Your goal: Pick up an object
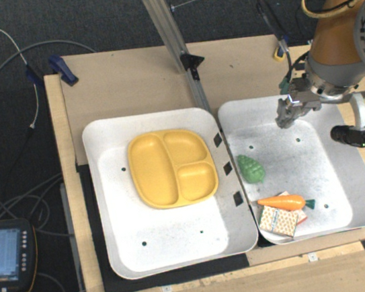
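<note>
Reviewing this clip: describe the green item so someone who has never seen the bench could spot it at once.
Of the two white bins, take the right bin, the one under the gripper. The green object lies against that bin's left wall, about halfway down, nearer the yellow divided tray than anything else in its bin. It is the lone green, lumpy item; the carrot and patterned packet below it are orange and checkered.

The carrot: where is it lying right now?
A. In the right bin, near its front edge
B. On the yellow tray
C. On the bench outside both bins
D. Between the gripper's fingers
A: the carrot lies in the right bin near the front edge, beside a small packet, far from the gripper.
</note>
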{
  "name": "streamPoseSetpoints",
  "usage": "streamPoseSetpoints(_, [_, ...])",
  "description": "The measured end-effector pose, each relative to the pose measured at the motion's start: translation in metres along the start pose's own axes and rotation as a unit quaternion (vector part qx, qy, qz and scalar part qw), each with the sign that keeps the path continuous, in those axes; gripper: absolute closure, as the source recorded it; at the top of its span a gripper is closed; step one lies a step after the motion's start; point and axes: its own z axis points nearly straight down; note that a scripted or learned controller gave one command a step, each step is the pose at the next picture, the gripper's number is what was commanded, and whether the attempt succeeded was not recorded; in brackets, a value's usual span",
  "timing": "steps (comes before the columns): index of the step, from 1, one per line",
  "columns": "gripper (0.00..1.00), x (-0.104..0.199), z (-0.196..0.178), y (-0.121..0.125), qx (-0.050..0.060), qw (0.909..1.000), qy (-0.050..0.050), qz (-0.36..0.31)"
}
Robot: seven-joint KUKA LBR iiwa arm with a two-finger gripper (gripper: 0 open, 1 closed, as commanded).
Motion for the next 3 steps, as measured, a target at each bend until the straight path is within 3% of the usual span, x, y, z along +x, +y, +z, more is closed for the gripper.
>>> streamPoseSetpoints(1, [1.00,0.000,-0.022,0.001,0.001,1.0000,0.000,-0.001])
streamPoseSetpoints(3, [1.00,0.101,-0.018,-0.012,0.005,1.0000,0.003,-0.004])
